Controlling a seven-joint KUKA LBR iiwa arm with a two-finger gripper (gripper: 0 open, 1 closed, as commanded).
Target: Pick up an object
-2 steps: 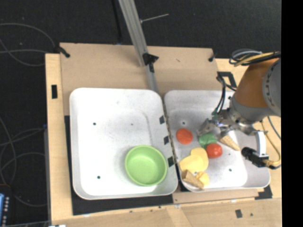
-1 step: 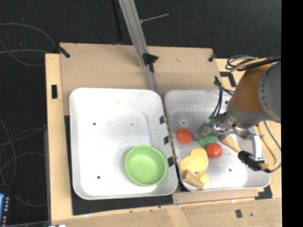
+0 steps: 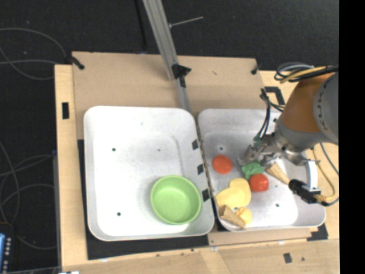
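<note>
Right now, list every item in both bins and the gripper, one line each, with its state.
Green round plastic bowl: upright, in left bin.
Orange ball: loose, right bin.
Red ball: loose, beside green toy.
Green toy: lying under gripper.
Yellow toy pieces: heaped at front edge.
Gripper: low over green toy, grasp unclear.

A tan wooden bench (image 3: 148,81) fills the middle, set on a dark, almost black floor (image 3: 68,16). Thin pale cables (image 3: 23,44) loop loosely across the floor at the left, near the bench's edge. A grey metal pole (image 3: 161,30) slants from the top down toward the middle of the bench, ending in a small black clamp (image 3: 181,71). Small black brackets (image 3: 78,63) sit at the bench's far corners. A bluish item (image 3: 4,247) at the lower left is too cropped to identify. The light is even and flat.
</note>
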